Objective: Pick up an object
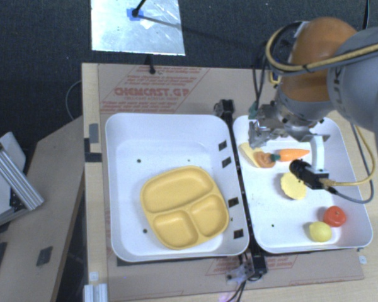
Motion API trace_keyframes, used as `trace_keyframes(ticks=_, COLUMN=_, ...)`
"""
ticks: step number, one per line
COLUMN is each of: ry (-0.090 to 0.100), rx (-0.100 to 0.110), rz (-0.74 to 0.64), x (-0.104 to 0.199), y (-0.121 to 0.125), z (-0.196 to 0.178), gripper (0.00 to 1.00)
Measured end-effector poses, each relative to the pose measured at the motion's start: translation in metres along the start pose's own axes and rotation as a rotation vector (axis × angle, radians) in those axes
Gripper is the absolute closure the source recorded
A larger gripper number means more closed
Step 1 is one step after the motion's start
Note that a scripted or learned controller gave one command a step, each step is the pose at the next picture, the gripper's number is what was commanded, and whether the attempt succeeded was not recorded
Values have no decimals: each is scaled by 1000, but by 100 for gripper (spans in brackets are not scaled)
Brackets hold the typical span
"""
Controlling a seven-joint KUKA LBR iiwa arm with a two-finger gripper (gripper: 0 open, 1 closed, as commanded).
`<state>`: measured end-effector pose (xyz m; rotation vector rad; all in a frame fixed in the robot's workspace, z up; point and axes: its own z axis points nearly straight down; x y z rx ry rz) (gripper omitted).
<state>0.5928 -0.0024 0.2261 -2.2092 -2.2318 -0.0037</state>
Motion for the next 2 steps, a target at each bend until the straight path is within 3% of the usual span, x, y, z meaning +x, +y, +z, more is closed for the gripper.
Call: trace_keyframes(ticks=2, ry=0, rx=2, rz=0, x=100, y=-15, z=16, gripper=100)
